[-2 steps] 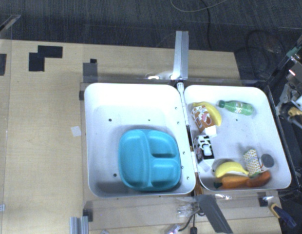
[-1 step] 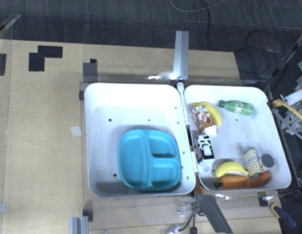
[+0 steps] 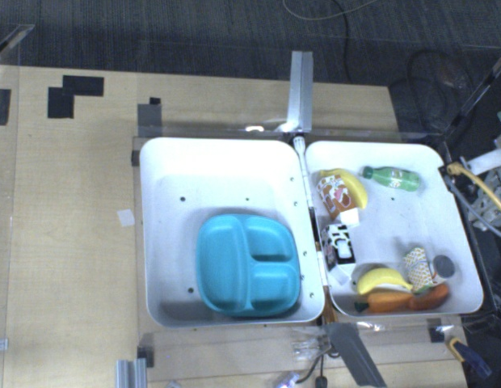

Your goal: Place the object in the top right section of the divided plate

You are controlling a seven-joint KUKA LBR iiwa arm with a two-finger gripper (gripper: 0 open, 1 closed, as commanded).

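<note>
A light blue divided plate [image 3: 247, 265] lies in the left white bin [image 3: 170, 176], toward its front. Its sections hold nothing. The right white bin [image 3: 444, 217] holds the loose objects: a green bottle [image 3: 392, 178] at the back, a yellow banana-like piece with a red and white packet [image 3: 341, 191] near the divider, a black and white box [image 3: 341, 242], a second yellow banana [image 3: 382, 280], an orange carrot-like piece [image 3: 406, 300], a patterned pouch [image 3: 418, 267] and a small grey disc [image 3: 443, 266].
A metal post [image 3: 301, 91] stands behind the seam between the two bins. Cables and hardware crowd the right edge [image 3: 485, 192]. The wooden bench [image 3: 65, 241] stretches to the left of the bins.
</note>
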